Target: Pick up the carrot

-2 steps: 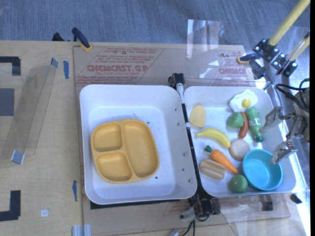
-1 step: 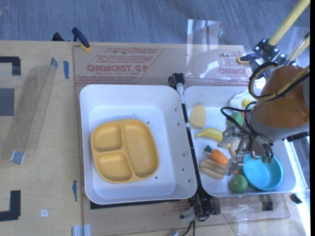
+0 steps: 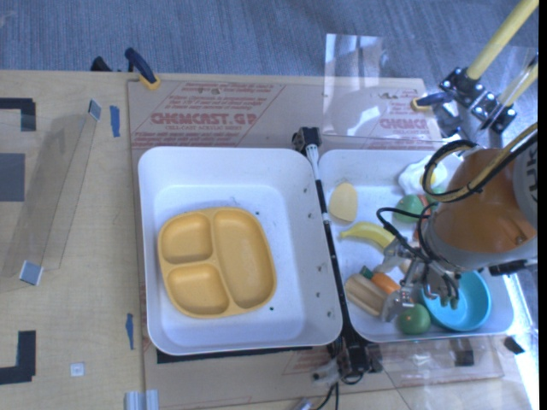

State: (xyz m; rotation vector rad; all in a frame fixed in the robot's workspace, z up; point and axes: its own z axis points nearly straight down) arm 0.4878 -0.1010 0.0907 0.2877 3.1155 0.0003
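Hanging low just left of the blue bowl (image 3: 470, 307), the gripper (image 3: 414, 297) sits over the crowded near end of the right bin (image 3: 376, 176). You cannot tell from this slanted view whether it is released or clenched, since the wrist and its cables cover most of it.

The carrot (image 3: 382, 282) lies left of the bowl, just past the gripper, a short orange piece with a dark green end pointing away from the bowl. It touches, or nearly touches, the tan block (image 3: 362, 295) on its near side. Nothing visibly grips it, so you should treat it as not yet picked up.

The gripper is probably this low because the carrot lies flat on the bin floor among neighbours. The lime (image 3: 414, 319) rests against the bowl's left rim, right under the gripper, and the banana (image 3: 369, 234) lies further left and behind.

Judging from that crowding, you risk catching the block or the lime along with the carrot, or nudging the carrot aside. Far left of the bowl, the yellow tray (image 3: 215, 261) in the other bin (image 3: 171, 178) plays no part.
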